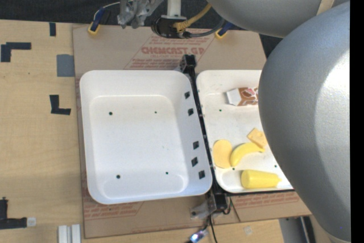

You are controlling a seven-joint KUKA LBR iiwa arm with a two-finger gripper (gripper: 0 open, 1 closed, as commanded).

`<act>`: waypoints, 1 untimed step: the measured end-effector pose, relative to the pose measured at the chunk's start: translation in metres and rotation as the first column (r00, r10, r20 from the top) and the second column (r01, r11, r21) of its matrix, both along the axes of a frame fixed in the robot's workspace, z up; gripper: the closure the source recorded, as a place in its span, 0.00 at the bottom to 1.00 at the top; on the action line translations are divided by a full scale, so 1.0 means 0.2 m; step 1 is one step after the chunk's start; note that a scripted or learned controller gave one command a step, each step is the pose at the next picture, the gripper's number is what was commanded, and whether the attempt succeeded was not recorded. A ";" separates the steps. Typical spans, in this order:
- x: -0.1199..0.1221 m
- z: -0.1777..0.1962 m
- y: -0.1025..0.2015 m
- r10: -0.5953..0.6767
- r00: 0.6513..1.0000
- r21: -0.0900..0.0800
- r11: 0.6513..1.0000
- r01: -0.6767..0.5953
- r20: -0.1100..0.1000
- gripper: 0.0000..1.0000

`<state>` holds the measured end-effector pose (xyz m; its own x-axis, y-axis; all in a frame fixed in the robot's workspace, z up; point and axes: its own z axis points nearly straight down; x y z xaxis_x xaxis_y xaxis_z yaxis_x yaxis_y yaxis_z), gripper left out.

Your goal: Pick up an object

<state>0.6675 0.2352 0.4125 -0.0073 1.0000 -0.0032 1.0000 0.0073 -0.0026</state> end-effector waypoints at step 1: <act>0.00 0.00 0.00 0.001 1.000 0.000 1.000 -0.001 -0.001 0.00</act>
